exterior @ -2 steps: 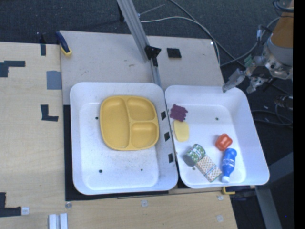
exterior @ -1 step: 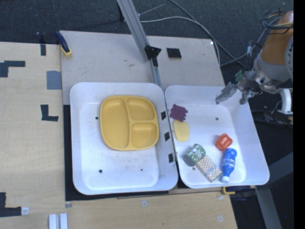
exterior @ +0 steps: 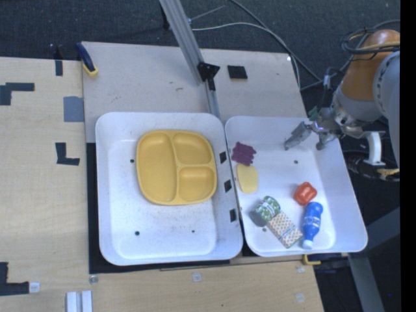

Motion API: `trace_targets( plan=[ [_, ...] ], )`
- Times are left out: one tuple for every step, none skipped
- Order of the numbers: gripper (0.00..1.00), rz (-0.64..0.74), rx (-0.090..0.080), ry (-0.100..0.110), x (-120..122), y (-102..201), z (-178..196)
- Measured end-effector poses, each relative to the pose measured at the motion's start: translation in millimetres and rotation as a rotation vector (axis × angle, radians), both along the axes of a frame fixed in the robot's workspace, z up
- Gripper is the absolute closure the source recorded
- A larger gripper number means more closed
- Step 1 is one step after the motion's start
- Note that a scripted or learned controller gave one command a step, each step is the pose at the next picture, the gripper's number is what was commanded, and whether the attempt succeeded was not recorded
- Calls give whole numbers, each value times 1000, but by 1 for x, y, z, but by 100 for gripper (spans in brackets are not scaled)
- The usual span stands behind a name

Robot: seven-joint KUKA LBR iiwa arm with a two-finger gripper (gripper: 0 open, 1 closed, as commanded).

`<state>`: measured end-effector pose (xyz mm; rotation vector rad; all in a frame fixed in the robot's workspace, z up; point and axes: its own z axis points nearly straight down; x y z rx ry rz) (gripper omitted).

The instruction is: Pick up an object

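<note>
Nearest me, along the right bin's [exterior: 338,174] front edge, lay a blue bottle [exterior: 311,223], a patterned packet [exterior: 283,229] and a green-white wrapper [exterior: 266,208], crowded together; an orange piece [exterior: 305,192] sat just behind. Mid-bin, a yellow piece [exterior: 247,178] and purple piece [exterior: 243,153] lay nearly touching by the left wall. At the far right corner my gripper [exterior: 304,137] hung spread apart, holding nothing. I judged the orange piece easiest: descend squarely, clear of the bottle.

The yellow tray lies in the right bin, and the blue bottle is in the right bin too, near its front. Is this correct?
Not quite. The camera view shows the yellow tray in the left bin, not the right one. The rest holds: the blue bottle is in the right bin, near its front.
</note>
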<state>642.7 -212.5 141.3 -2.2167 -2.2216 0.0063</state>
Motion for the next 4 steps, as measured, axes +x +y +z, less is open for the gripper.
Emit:
trace_targets(
  plan=[
    [0, 0, 0, 1, -1, 1, -54],
    [100, 1, -2, -4, 0, 1, -41],
    [100, -1, 0, -8, 4, -1, 3],
    [100, 0, 0, -9, 0, 8, 58]
  ],
)
